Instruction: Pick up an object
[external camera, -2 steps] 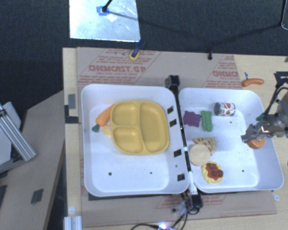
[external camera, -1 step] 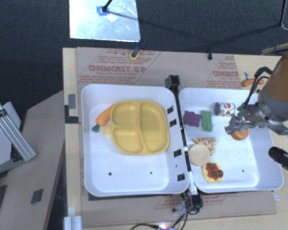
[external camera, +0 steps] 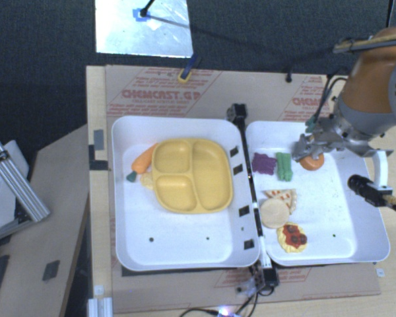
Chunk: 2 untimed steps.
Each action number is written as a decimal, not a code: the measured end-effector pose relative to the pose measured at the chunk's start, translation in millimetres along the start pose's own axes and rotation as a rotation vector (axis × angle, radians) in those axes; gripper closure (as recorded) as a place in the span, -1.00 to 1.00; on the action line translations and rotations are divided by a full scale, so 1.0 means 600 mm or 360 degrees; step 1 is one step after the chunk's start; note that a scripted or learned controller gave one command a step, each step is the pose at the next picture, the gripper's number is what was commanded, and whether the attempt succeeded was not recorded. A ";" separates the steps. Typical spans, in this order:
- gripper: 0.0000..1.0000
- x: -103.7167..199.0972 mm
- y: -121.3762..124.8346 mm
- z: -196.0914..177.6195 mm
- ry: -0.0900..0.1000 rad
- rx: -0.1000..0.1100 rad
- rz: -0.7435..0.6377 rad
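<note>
The camera view shows the gripper (external camera: pixel 308 152) low in the right bin (external camera: pixel 366 243), right at an orange round toy (external camera: pixel 312 162) still resting on the bin floor, so no lift shows yet, and I cannot tell its grip state.

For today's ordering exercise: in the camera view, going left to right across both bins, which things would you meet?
Toy carrot → yellow divided plate → purple toy → green toy → orange round toy, with the hand over it.
</note>
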State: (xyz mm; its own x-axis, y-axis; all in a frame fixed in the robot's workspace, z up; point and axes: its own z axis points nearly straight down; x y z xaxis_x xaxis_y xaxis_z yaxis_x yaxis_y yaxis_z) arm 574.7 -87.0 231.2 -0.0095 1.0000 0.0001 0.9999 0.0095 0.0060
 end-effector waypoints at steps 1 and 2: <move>1.00 0.051 0.051 -0.005 0.0001 0.0003 0.0001; 1.00 0.049 0.048 -0.004 -0.0001 0.0006 0.0008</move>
State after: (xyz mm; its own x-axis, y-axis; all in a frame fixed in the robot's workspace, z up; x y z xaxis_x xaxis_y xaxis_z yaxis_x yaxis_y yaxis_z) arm 603.3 -57.5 234.1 -0.0046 1.0000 -0.0005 1.0000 0.0046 0.0021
